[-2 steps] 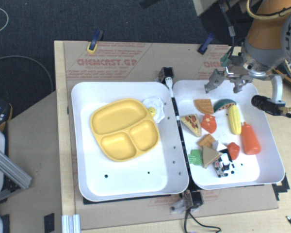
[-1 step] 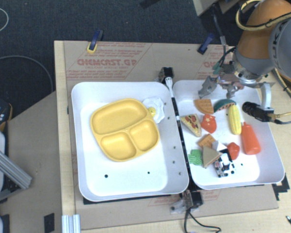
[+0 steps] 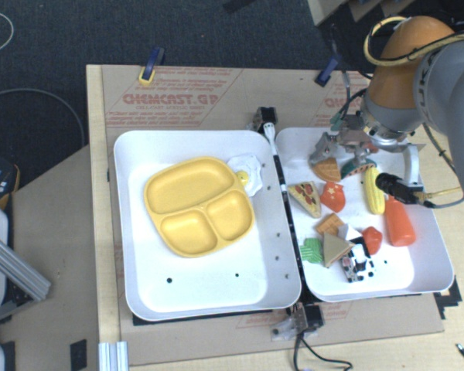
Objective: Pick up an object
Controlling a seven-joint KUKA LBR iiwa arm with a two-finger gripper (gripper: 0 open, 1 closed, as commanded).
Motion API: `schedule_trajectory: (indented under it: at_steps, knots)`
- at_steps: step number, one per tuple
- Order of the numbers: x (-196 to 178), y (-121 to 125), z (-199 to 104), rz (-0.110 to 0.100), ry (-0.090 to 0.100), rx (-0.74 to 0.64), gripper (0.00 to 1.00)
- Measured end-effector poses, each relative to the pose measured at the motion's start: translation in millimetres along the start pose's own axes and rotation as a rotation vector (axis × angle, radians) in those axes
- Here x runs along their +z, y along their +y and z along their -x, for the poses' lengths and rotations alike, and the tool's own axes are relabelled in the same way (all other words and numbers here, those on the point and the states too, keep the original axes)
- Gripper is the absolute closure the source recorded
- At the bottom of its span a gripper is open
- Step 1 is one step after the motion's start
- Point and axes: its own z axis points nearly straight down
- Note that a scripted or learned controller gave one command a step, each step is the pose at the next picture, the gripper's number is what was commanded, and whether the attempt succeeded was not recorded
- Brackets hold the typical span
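My gripper (image 3: pixel 342 158) hangs over the far part of the right bin (image 3: pixel 425 273), its jaws open. Just below it, at its left side, lies an orange-brown piece (image 3: pixel 329 169); nothing shows between the fingers. Close by in the same bin are a pizza slice (image 3: pixel 305 198), a red tomato-like toy (image 3: pixel 334 197), a yellow banana (image 3: pixel 373 190) and an orange carrot (image 3: pixel 400 222). Nearer the front lie an orange block (image 3: pixel 330 224), a green piece (image 3: pixel 312 250), a tan wedge (image 3: pixel 336 247), a small red piece (image 3: pixel 371 240) and a black-and-white item (image 3: pixel 358 267).
The left bin (image 3: pixel 139 277) holds a yellow divided plate (image 3: pixel 197 207) and a fried-egg toy (image 3: pixel 247 173) at its far right corner. A ridge between the bins (image 3: pixel 282 207) separates them. The arm (image 3: pixel 406 60) comes in from the upper right.
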Motion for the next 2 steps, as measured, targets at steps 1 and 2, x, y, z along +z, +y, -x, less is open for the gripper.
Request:
schedule_trajectory:
  at_steps: [1,2]
  knots:
    - [42,-1,-1,0.001,0.001,-0.001,0.0]
    - [28,1,-1,0.006,-0.001,-0.001,1.0]
